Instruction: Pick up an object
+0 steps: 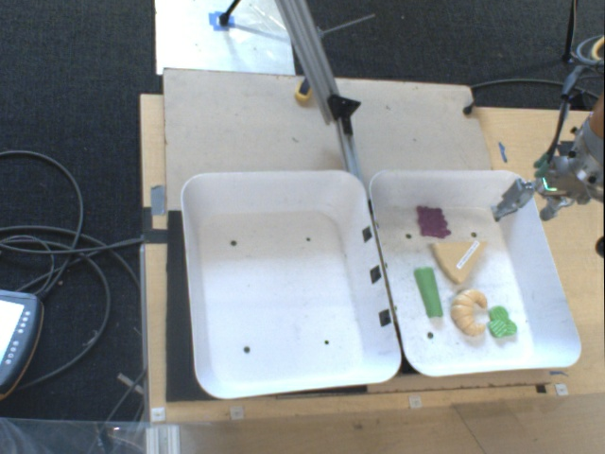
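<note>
The right bin point(544, 253) holds several toy foods. A purple grape bunch point(433, 220) lies near the bin's back, with a tan cheese wedge point(458, 258) just in front of it. A green cucumber stick point(428, 291) lies left of a tan croissant point(469, 311), and a small green leafy piece point(502, 323) touches the croissant's right side. My gripper point(529, 202) hangs over the right bin's far right rim, to the right of the grapes. Its two fingers stand apart with nothing between them.
The left bin point(203, 282) sits beside the right one, with black clips point(375, 273) along their shared wall. A slanted metal pole point(312, 50) crosses the board behind the bins. Cables point(47, 244) and a tablet point(17, 334) lie on the floor at left.
</note>
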### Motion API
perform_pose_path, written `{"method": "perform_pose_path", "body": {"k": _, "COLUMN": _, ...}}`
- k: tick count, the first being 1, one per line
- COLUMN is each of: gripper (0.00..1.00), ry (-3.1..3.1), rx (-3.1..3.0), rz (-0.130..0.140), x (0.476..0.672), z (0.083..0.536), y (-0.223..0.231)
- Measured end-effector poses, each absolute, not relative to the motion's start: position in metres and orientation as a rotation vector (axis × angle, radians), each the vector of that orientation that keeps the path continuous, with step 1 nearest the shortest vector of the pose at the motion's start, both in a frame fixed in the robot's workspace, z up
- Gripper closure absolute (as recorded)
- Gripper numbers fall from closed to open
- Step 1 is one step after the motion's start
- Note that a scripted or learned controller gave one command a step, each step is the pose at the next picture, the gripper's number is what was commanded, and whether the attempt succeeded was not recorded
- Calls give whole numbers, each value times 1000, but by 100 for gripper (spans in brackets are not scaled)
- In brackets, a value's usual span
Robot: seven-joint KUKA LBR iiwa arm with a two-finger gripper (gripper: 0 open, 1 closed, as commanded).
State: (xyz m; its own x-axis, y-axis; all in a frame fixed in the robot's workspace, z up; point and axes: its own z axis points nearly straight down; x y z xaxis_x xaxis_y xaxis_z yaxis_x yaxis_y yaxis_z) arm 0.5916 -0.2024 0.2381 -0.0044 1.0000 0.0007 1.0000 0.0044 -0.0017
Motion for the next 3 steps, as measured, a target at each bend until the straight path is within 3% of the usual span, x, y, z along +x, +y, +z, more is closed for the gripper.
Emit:
{"method": "perform_pose_path", "body": {"k": 1, "gripper": 0, "ry": -2230, "rx": -2216, "rz": -1, "x": 592, "z": 240, "y": -202}}
{"method": "perform_pose_path", "body": {"k": 3, "gripper": 0, "ry": -2223, "rx": -2217, "rz": 1, "x": 594, "z": 156, "y": -197}}
